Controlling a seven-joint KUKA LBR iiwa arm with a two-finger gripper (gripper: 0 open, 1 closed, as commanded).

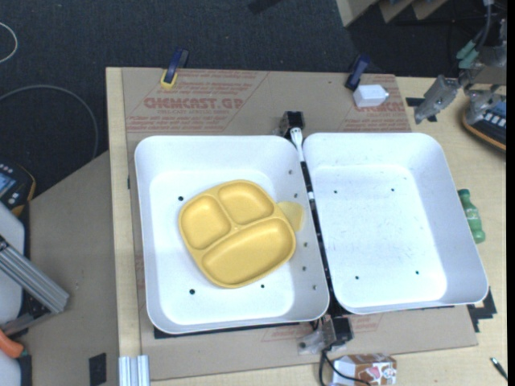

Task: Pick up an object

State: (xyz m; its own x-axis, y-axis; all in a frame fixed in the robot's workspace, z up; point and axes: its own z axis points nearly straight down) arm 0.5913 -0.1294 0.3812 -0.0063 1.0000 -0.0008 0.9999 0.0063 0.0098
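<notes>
The arm enters at the upper right corner, above and beyond the table (241, 95). Its pincer (434, 99) hangs past the far right corner of the right bin (434, 215), well apart from anything in either bin. Its grey metal end points down and to the left; whether it is wide or narrow I cannot tell, since the end is small and blurred. Nothing shows between it.

There are two white bins, side by side and touching along their inner rims. The left bin (153, 215) holds one yellow plate (237, 233), a divided dish with three wells: two small ones on the far side and one large one on the near side. It lies flat, about the middle of the bin, turned at a slant. A small pale yellow piece (292, 213) juts out at the plate's right edge, near the bin's right wall; what it is I cannot tell.

Around the bins: one white block (370, 96) on the table's far edge, just left of the pincer; two clamps on that far edge, one with a yellow tip (172, 69) and one dark (356, 72); a green thing (471, 214) at the right bin's outer rim; a black clip (293, 122) where the bins meet at the far side. The plate lies open from above.
</notes>
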